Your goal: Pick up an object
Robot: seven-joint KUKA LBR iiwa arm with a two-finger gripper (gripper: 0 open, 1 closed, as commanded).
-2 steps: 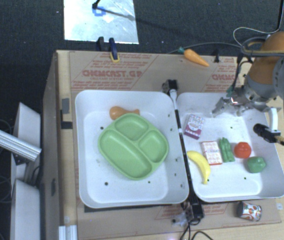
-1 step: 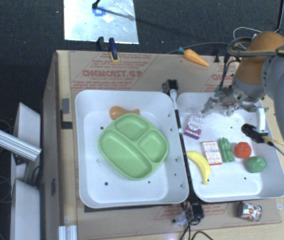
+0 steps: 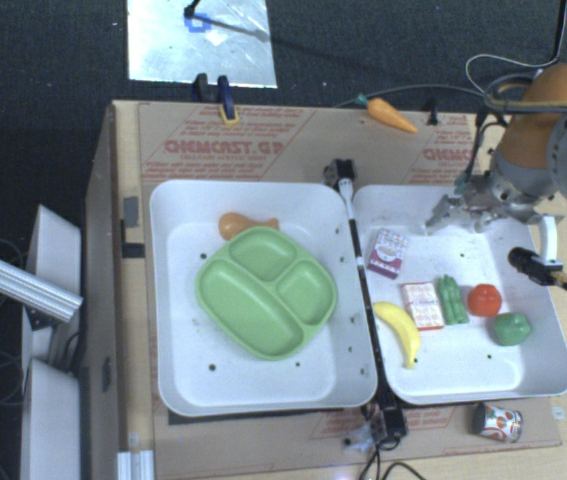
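White plastic bins sit side by side on a cardboard-lined worktop (image 3: 263,138) as the grey arm's pincer (image 3: 460,210) hovers, fingers splayed wide and holding nothing, above the right bin's (image 3: 543,368) far corner. The approach looks under way; next it must come down over one item. Candidates lie nearer the front: banana (image 3: 401,330), red tomato (image 3: 484,299), green pepper (image 3: 510,328), small cartons (image 3: 387,252). The left bin (image 3: 178,368) holds a green divided plate (image 3: 266,291). Dark carpet (image 3: 33,78) surrounds the bench.

Bare floor fills the right bin's (image 3: 553,368) near edge; toys (image 3: 428,305) crowd mid-bin.
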